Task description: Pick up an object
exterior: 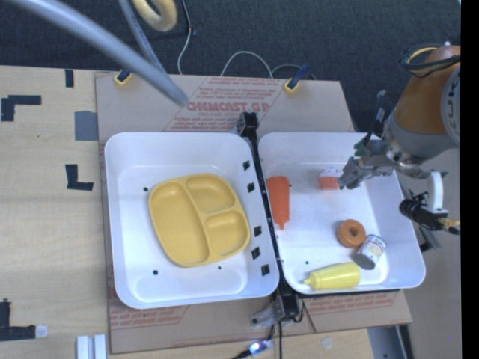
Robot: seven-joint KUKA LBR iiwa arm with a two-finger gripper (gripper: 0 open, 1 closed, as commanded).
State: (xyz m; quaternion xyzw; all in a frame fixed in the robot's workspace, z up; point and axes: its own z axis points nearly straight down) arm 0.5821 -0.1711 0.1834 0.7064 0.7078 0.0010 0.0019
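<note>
A: Where is the gripper (352,175)?

B: At the right of the frame, inside the right bin (404,215), near its upper right part. The grey arm (423,107) with its orange band comes in from the right edge above it. Whether the gripper is open or closed I cannot tell; the tip is dark and small, and nothing is plainly seen between its parts.

A: What lies closest to it?

B: A small white and red block (328,179), just beside the tip on its left. I cannot tell if they touch.

A: And further out in that bin?

B: An orange carrot-shaped piece (279,200) lies along the left wall. Lower right there is a brown doughnut (350,233), and just beside it a small can (369,251) on its side; its label is too small to read. A yellow bottle (333,277) lies at the lower edge.

A: The other bin?

B: The left bin (127,200) holds a yellow divided plate (198,219) with three compartments.

A: Any writing?

B: Red print on the cardboard sheet (224,107) under the bins, above them in the middle of the frame. It seems to read "CHEMCAST GP", but it is faint. The sheet lies on the wooden table (45,200).
</note>
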